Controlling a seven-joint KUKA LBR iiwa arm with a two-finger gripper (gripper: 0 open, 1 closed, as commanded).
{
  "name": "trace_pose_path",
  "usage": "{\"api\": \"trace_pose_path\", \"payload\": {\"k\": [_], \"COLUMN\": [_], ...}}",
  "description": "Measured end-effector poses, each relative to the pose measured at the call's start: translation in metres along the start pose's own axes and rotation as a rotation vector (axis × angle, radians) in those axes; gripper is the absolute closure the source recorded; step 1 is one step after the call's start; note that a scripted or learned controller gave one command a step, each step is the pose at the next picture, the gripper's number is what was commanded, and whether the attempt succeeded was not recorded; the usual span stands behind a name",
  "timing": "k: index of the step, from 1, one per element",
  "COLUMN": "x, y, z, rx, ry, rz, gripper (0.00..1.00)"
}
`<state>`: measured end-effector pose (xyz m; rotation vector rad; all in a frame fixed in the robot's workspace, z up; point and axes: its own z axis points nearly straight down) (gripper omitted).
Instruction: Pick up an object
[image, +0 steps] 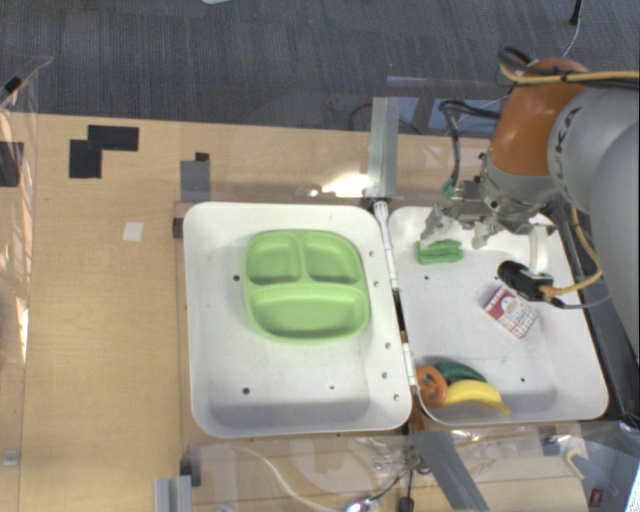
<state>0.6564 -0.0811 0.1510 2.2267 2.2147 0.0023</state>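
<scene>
My gripper (457, 230) hangs over the far left part of the right bin (560, 395), its two fingers spread apart and open with nothing between them. Just below the fingertips a small green block (440, 252) lies flat on the bin floor. A red and white packet (511, 310) rests toward the bin's right side. At the near left corner of this bin a yellow banana (472, 395) lies beside an orange round item (431, 381) and a dark green item (464, 372).
The left bin (215, 330) holds a green divided plate (304, 283). A black connector on a yellow cable (524, 279) hangs from the arm over the right bin. A metal post (384, 150) stands behind the divider between the bins.
</scene>
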Motion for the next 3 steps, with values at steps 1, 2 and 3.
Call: {"api": "trace_pose_path", "payload": {"k": [1, 2, 3], "x": [-0.018, -0.017, 0.004], "y": [0.009, 0.011, 0.014], "z": [0.063, 0.051, -0.035], "rx": [-0.008, -0.012, -0.003], "ry": [-0.001, 0.000, 0.000], "rz": [-0.022, -0.024, 0.154], "gripper": [0.00, 1.00, 1.00]}}
